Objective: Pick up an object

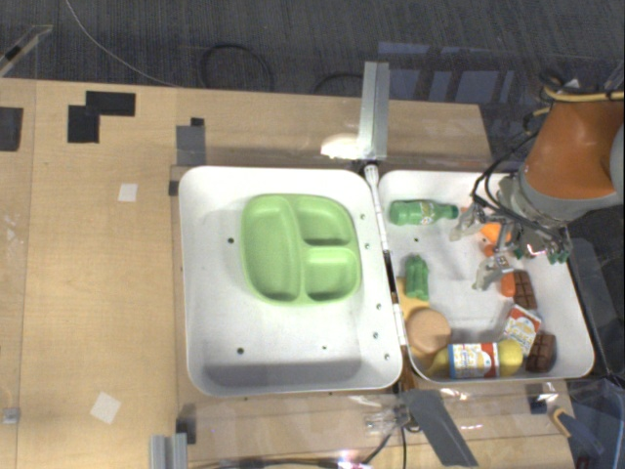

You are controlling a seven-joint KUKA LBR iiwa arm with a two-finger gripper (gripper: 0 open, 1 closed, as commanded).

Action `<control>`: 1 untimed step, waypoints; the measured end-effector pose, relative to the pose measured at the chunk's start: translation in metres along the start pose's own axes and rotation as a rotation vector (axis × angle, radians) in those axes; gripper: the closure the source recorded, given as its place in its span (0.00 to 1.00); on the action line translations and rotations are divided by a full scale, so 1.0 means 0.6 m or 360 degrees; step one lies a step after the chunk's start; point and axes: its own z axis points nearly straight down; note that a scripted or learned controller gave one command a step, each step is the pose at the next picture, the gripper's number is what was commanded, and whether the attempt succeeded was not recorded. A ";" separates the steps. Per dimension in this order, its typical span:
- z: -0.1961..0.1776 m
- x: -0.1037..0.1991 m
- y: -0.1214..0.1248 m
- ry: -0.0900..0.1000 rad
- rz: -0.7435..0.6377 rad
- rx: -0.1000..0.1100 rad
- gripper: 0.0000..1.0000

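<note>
Grey arm [571, 164] reaching from right, wrist lowered, orange-banded

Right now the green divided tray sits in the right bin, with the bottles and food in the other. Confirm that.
Not quite. The camera view shows the green divided tray in the left bin; the bottles and food lie in the right bin.

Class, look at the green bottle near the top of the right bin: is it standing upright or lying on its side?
Lying on its side. The green bottle shows its full length across the right bin's floor.
</note>
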 end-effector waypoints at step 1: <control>0.043 -0.021 -0.039 -0.0004 0.0070 0.0001 0.00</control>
